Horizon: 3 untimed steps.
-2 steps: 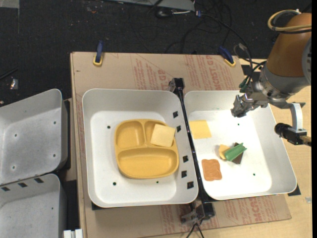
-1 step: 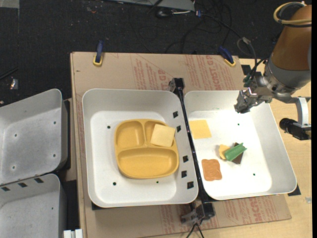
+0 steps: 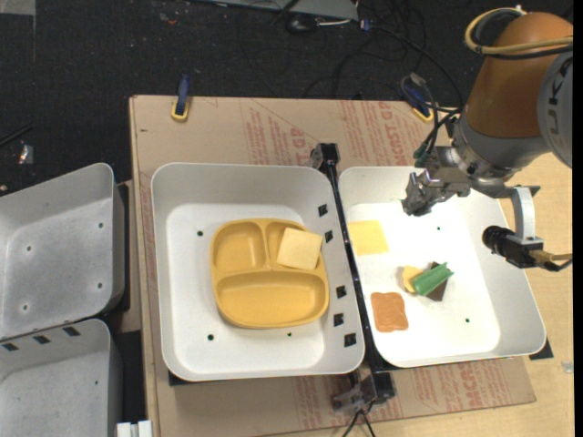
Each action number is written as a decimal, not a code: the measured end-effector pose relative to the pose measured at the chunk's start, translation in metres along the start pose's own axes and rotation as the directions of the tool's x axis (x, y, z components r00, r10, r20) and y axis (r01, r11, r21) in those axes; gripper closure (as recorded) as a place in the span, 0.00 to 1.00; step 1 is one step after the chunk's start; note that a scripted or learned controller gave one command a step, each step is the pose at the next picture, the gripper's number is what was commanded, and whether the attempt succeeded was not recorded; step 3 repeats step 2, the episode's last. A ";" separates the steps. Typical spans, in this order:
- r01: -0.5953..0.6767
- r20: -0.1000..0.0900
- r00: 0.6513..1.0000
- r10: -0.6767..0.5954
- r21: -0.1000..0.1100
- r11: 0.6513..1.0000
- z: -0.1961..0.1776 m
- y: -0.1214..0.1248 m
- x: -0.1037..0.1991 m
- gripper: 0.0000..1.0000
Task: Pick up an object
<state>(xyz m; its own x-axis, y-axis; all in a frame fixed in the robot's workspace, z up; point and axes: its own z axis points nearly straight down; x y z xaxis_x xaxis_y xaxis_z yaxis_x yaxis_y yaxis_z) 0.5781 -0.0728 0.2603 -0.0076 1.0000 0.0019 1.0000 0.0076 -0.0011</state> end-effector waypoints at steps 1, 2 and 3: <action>0.000 0.001 1.000 0.000 0.001 1.000 0.003 -0.006 0.060 1.00; 0.000 0.000 1.000 0.000 0.003 1.000 0.017 -0.026 0.117 1.00; 0.000 0.000 1.000 0.000 0.003 1.000 0.017 -0.026 0.117 1.00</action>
